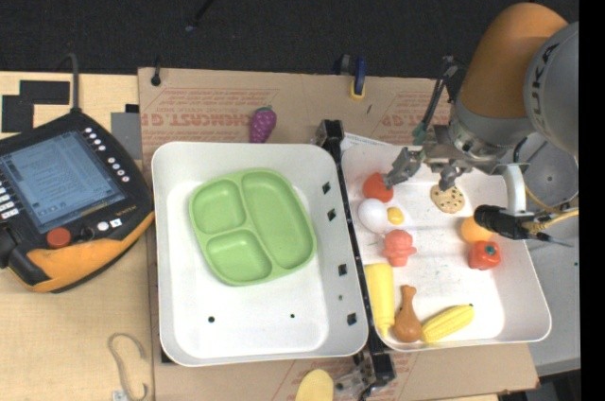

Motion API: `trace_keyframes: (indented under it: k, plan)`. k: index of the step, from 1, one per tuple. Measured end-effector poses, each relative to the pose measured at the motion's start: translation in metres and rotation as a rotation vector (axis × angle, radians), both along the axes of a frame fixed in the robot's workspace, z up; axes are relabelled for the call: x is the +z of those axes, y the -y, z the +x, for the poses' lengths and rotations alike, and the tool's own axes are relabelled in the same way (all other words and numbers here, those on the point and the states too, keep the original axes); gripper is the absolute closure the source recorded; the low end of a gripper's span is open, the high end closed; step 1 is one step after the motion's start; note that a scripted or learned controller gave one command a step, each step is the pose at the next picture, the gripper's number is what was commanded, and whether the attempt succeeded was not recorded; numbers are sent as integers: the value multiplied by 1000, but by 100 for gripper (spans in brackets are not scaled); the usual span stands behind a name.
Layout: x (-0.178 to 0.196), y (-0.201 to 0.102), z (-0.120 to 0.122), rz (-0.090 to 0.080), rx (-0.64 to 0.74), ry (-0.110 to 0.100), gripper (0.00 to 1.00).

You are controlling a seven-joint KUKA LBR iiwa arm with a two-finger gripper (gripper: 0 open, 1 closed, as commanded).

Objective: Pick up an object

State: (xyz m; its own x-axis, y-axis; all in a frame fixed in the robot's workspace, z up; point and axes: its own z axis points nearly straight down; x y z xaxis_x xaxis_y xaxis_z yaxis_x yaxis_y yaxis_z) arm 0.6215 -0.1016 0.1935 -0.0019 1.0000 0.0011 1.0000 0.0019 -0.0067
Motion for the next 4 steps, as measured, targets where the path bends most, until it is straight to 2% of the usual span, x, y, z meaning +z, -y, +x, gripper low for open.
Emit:
trace_keyframes:
  k: [2, 3, 4]
  plan:
    - [-109, 1, 3, 0, -2, 0, 0]
    - [-95, 2, 5, 0, -7, 6, 100]
    - [-32, 10, 4, -2, -12, 11, 100]
